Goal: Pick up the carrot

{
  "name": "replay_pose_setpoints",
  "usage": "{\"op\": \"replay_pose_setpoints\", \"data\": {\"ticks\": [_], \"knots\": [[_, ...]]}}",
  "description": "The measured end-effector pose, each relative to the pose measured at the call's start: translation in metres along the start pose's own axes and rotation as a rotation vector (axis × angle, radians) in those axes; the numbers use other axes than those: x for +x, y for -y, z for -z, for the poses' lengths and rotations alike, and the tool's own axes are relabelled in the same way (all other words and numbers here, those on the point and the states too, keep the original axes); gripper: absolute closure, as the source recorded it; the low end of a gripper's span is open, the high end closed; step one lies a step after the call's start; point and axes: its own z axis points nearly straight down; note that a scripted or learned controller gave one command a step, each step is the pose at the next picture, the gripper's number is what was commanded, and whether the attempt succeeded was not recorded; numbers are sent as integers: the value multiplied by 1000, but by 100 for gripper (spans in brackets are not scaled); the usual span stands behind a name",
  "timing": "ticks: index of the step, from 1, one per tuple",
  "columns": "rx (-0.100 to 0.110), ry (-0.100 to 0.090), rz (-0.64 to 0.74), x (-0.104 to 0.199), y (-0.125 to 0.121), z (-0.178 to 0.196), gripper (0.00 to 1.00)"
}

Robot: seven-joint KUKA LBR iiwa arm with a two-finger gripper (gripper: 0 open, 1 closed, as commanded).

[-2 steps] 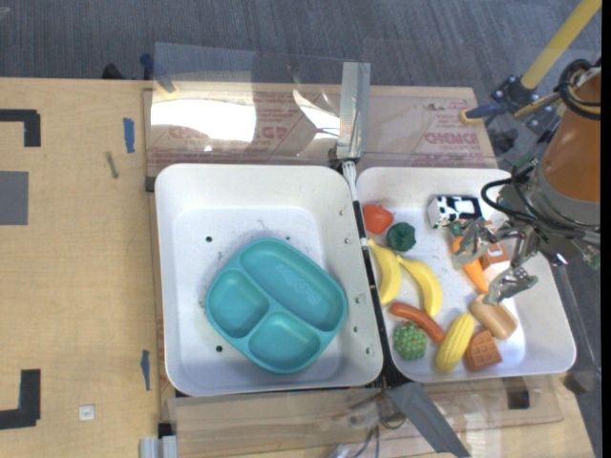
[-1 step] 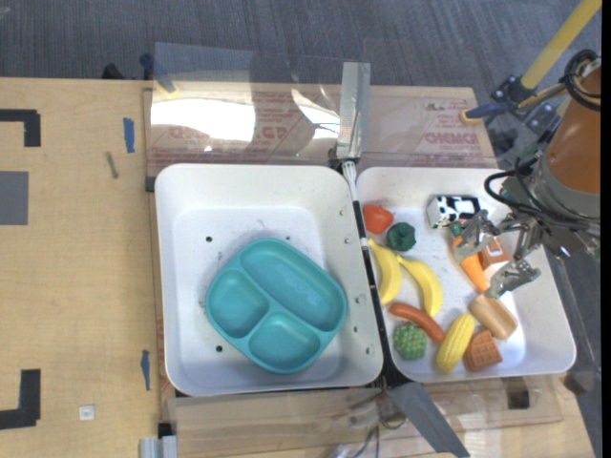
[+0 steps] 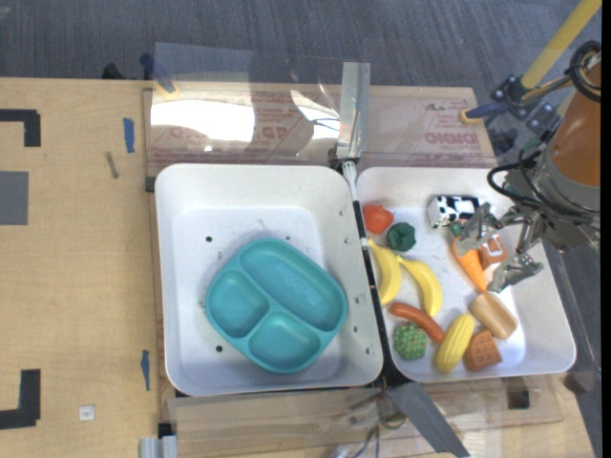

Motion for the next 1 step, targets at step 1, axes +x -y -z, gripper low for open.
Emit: {"op": "replay_pose_setpoints", "data": {"ticks": [1], "knots": [[-15,-16,256,28,-11,-105,100]]}}
